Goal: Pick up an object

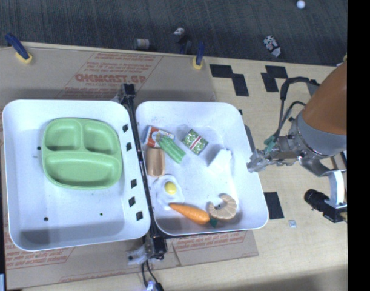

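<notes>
Carrot [189,213] is the likeliest pick: it lies at the lower edge of the right bin [255,194], orange, tapered, with its green tip against the round tan pastry [224,207] to its right. It looks like a hard plastic toy, light and stiff but smooth, so it may roll or slip; I would pinch it across the thick middle, away from the pastry and the bin wall.

Just above it sits a fried egg [169,188], flat and thin, hard to get under. Higher up, the tan cylinder [155,161] stands against the divider, with a green ribbed piece [171,148] and a red and white packet [155,136] crowded beside it. A small green box [195,141] lies apart in the upper middle, stiff and square-sided, an easy second choice. A white crumpled piece [221,159] rests near the right wall.

The left bin [15,180] holds a green divided plate [83,152].

The claw [258,162] hovers at the right rim of the right bin, over the bench [294,247], holding nothing; whether it is wide or narrow I cannot tell.
</notes>
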{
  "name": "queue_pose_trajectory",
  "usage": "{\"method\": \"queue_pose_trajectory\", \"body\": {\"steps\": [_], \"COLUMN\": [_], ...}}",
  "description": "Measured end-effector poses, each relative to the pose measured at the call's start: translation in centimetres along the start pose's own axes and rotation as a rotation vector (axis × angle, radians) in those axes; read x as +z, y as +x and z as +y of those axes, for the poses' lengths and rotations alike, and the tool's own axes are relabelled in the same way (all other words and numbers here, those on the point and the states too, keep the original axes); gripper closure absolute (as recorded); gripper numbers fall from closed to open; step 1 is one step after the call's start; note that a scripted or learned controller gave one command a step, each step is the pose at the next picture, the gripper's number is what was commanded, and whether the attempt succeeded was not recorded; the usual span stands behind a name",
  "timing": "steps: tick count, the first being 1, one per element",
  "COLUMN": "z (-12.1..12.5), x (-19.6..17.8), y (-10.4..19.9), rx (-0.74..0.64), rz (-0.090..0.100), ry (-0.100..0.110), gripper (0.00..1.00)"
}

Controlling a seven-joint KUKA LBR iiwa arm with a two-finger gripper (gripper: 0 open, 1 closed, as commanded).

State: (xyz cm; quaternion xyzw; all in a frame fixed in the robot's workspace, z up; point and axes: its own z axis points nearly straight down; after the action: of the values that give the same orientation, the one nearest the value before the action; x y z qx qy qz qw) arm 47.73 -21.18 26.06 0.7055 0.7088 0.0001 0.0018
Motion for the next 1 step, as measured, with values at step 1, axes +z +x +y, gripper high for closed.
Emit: {"method": "queue_pose_trajectory", "body": {"steps": [1], "z": [0.08], "x": [2.82], "y": [4.9], "rx": [-0.003], "rz": [0.002], "ry": [0.004], "gripper": [1.0]}}
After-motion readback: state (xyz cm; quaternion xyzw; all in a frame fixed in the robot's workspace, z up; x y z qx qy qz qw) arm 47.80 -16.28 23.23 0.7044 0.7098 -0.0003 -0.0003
